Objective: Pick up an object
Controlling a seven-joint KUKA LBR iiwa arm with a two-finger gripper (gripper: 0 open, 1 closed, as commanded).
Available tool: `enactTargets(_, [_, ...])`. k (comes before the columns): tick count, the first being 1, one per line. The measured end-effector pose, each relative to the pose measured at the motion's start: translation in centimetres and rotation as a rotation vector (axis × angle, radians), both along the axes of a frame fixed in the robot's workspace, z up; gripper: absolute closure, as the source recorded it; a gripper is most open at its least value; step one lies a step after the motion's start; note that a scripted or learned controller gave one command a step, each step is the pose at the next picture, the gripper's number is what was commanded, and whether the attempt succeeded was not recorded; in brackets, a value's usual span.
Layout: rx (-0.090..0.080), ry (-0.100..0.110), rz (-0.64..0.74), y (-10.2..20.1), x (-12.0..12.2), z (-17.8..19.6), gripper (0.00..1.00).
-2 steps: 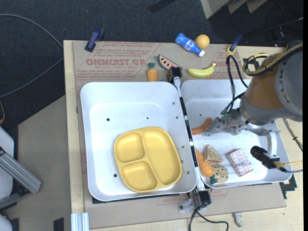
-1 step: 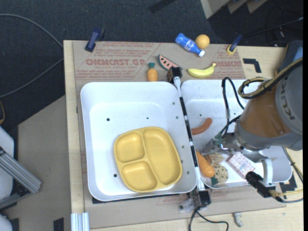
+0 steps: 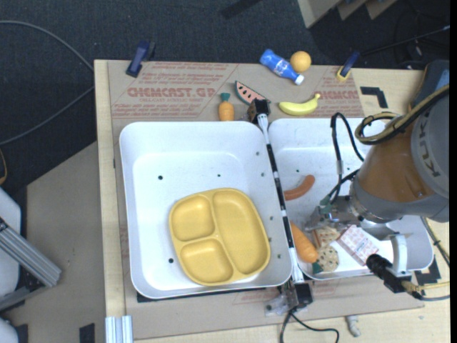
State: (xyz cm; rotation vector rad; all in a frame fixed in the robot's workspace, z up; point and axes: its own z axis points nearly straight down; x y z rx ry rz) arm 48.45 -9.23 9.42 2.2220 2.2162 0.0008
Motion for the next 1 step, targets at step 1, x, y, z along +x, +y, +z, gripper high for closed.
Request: enactTargets(1, [0.003,0.000,0.005,5.68,6.11,9.11,1.00])
